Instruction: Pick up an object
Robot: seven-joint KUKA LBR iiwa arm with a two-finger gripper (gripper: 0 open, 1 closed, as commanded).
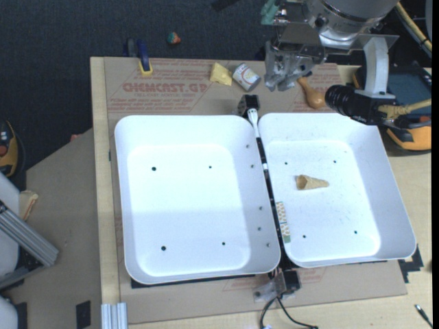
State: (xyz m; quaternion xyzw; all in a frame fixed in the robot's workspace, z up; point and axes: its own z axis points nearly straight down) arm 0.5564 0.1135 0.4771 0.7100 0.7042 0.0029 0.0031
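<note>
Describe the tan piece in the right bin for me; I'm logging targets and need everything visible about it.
The piece is small, tan and wedge-shaped, wider at its left end and tapering to a point toward the right. It looks like a crumbly, matte scrap, though its material can't be told. It lies flat on the floor of the right bin, near the middle, clear of the walls. Nothing touches it besides the bin.
</note>
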